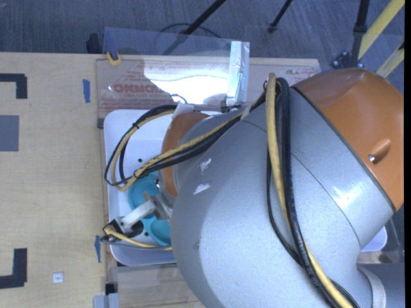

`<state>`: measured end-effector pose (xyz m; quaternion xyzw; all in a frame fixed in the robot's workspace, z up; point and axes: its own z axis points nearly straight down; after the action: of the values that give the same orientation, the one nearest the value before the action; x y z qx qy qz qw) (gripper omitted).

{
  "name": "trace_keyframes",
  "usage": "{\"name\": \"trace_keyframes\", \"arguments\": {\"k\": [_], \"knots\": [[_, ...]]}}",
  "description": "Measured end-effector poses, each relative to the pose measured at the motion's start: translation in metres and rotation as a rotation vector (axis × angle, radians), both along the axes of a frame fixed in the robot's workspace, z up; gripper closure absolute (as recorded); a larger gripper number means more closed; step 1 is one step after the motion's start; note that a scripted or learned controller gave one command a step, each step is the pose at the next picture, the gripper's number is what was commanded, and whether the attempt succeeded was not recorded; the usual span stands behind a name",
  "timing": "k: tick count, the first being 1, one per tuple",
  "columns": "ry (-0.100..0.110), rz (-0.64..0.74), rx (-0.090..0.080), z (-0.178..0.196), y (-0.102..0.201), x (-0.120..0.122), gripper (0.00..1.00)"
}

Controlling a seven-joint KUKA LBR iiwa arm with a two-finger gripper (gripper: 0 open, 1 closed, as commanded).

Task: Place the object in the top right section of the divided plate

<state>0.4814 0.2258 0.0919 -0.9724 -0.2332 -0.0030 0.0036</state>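
A white bin [119, 130] is seen at left, mostly covered by the grey arm [270, 217]. A blue plate [142, 201] is partly hidden beneath it. The gripper's state and the object's place cannot be told.

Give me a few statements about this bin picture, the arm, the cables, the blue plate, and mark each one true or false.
1. The arm covers much of the white bin. True.
2. The blue plate lies on the wooden bench outside the bin. False: it lies in the bin, partly under the arm.
3. Yellow and black cables loop over the bin. True.
4. The arm's band is green. False: it is orange.
5. Blue tape marks the bench left of the bin. True.
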Motion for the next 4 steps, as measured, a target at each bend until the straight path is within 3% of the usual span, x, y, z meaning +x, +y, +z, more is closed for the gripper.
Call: {"name": "trace_keyframes", "arguments": {"k": [1, 2, 3, 4], "knots": [[-0.012, -0.266, 0.01, 0.001, -0.051, 0.004, 1.0], [-0.01, -0.267, 0.011, 0.01, -0.051, 0.004, 1.0], [-0.01, -0.276, -0.002, 0.0, -0.003, 0.003, 1.0], [-0.001, -0.248, -0.005, -0.001, -0.049, 0.103, 1.0]]}}
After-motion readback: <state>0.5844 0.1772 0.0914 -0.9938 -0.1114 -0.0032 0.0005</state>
